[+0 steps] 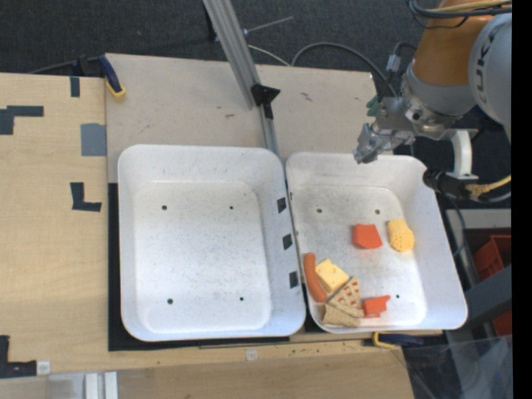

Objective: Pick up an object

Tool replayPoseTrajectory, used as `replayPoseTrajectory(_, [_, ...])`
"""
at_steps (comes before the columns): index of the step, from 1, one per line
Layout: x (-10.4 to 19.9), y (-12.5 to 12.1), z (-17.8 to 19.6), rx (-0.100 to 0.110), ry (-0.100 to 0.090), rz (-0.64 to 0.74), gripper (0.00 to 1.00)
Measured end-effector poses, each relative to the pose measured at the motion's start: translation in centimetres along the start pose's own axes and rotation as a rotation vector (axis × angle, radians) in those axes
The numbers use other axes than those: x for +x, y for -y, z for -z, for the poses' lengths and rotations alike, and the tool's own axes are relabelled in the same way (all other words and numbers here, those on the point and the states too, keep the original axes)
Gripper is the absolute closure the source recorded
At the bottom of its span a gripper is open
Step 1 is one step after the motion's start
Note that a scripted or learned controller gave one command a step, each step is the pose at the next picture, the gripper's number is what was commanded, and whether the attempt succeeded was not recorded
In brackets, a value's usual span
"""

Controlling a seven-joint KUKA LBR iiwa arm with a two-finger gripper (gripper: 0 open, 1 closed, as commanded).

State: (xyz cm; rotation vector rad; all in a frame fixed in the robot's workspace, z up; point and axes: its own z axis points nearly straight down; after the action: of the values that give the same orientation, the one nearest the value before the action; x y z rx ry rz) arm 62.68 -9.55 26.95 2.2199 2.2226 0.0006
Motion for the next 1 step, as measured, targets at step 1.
replayPoseTrajectory(1, [4.39, 0.47, -0.89, 0.003, -0.001, 0.004, 1.0])
